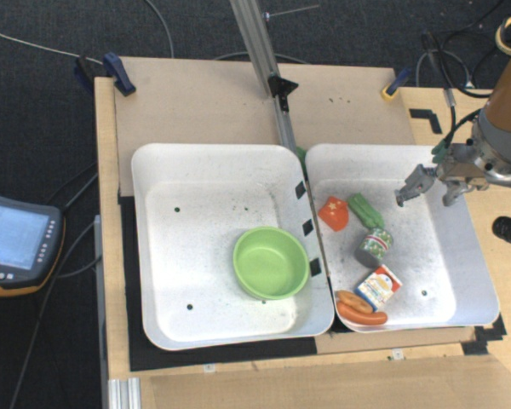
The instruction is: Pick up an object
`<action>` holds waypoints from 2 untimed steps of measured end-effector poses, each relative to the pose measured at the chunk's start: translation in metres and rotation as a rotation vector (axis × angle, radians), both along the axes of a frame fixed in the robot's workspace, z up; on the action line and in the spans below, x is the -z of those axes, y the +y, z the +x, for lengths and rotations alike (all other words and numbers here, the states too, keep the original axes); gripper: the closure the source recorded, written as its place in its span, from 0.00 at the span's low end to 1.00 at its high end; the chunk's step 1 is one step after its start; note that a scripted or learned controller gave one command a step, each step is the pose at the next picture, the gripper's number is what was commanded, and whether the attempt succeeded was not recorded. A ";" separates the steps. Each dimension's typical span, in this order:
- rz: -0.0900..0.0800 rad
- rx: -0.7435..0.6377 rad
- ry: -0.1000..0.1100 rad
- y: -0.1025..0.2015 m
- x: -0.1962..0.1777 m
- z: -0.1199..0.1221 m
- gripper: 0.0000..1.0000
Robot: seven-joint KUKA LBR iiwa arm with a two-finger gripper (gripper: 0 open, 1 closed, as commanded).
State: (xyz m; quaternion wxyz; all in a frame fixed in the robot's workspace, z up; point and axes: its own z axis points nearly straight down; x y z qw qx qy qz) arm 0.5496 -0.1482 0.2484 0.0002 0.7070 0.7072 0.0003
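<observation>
The claw is seen spread and unladen over the right bin; the light, stiff carton, near the front edge, is best pinched across its flat sides.

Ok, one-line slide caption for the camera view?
Gripper hovers open over right bin of toy food; green bowl sits left.

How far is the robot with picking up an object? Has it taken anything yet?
Nothing looks picked yet. The hand is open above the upper right part of the right bin, with nothing between its fingers. The red piece, green vegetable, small can, carton and hot dog lie in that bin. Descending, closing and lifting remain.
</observation>
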 end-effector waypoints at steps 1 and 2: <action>0.001 0.000 0.004 0.001 0.042 0.002 0.00; 0.001 0.001 0.005 -0.008 0.095 -0.004 0.00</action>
